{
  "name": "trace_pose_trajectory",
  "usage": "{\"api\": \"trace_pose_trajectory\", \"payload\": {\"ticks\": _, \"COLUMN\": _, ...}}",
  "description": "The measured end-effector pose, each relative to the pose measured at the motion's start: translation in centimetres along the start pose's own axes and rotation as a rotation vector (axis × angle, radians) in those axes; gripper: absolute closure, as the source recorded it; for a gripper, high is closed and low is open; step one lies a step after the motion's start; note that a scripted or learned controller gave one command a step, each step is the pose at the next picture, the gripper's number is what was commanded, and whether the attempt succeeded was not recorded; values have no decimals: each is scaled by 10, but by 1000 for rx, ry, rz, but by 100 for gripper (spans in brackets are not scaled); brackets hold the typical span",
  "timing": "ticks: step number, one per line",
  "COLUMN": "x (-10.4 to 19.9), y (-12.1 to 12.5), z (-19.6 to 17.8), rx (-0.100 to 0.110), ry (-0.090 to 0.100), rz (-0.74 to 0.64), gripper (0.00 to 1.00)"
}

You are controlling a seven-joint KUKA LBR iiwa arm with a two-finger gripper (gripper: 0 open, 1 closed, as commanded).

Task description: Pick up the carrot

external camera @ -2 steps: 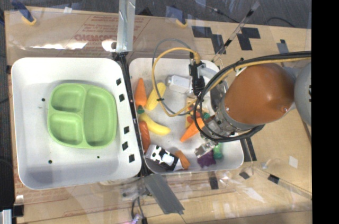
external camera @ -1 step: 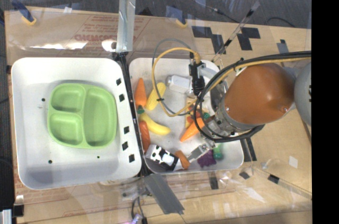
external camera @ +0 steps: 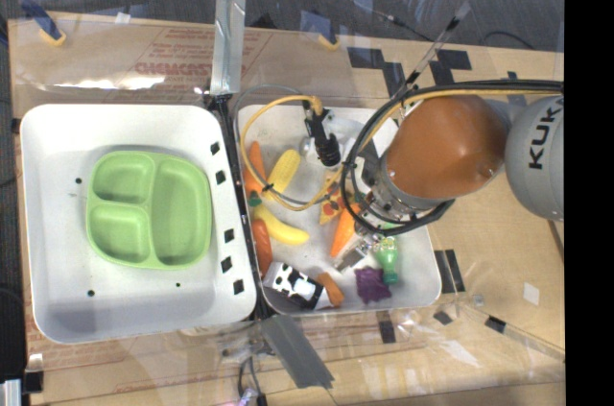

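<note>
From the overhead camera view, the grey arm with its orange band (external camera: 443,148) reaches in from the right over the right-hand shallow white plastic bin (external camera: 422,284), and the claw (external camera: 357,236) sits low among the toys there. The task's thing, a tapered orange plastic carrot (external camera: 342,235), lies slanted right at the claw's tip, apparently touching it; whether it sits between the fingers cannot be told, nor whether they are apart or together, since the wrist and cables cover them. My judgement is that the grasp itself is in hand: the next move calls for a firm closing on the carrot and a straight lift, without dragging neighbours along. Just left of the claw lies a yellow plastic banana (external camera: 282,230), and up-left a yellow corn cob (external camera: 285,167); below it a purple grape-like toy (external camera: 371,283) and, to its right, a small green object (external camera: 388,253) too blurred to name. Far left, in the other white bin (external camera: 48,203), rests a green divided plate (external camera: 150,208). Other orange pieces near the bin's left wall might also be carrots; they are hard to make out.
</note>
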State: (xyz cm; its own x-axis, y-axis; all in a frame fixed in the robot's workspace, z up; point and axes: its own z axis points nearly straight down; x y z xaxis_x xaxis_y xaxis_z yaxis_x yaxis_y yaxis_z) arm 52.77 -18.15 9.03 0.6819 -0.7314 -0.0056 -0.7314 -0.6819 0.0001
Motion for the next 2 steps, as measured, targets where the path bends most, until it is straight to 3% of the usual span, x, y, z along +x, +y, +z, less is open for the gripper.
{"api": "trace_pose_trajectory", "payload": {"ticks": 1, "x": -1, "y": 0, "z": -9, "rx": -2, "ry": -6, "rz": 0, "gripper": 100}}
{"api": "trace_pose_trajectory", "payload": {"ticks": 2, "x": -22, "y": -7, "z": -81, "rx": 1, "ry": 4, "rz": -231, "gripper": 100}}
